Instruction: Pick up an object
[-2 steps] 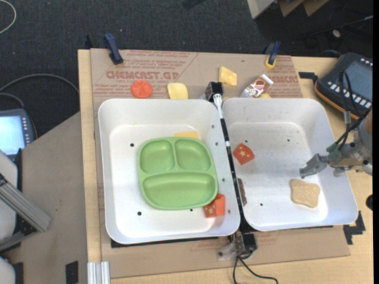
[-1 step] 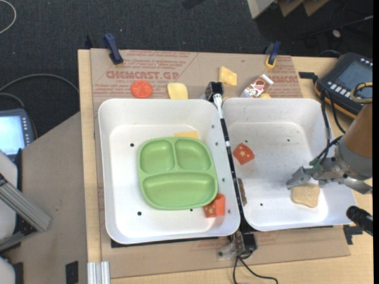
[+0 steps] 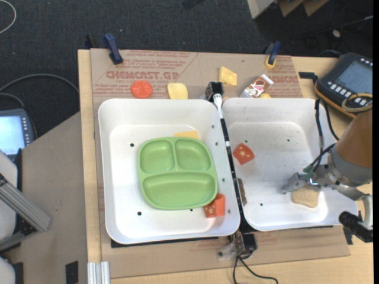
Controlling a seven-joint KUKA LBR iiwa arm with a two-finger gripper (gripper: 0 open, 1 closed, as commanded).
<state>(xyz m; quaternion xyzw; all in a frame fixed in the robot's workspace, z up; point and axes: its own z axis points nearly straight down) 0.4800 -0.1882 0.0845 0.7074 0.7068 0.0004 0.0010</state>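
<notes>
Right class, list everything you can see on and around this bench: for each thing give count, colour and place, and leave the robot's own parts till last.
bins: 2, white, side by side on the bench
tray: 1, green, three compartments, in the left bin
orange block: 1, at the tray's lower right corner
yellow piece: 1, by the tray's top edge
red piece: 1, upper left of the right bin
tan piece: 1, lower right of the right bin, by the gripper
orange disc: 1, on the board behind the left bin
yellow blocks: 2, on the board behind the bins
packet: 1, red and white, behind the right bin
clamps: 2, blue, far edge of the board
pendant: 1, black and yellow, far right
gripper: 1, grey, above the tan piece
</notes>
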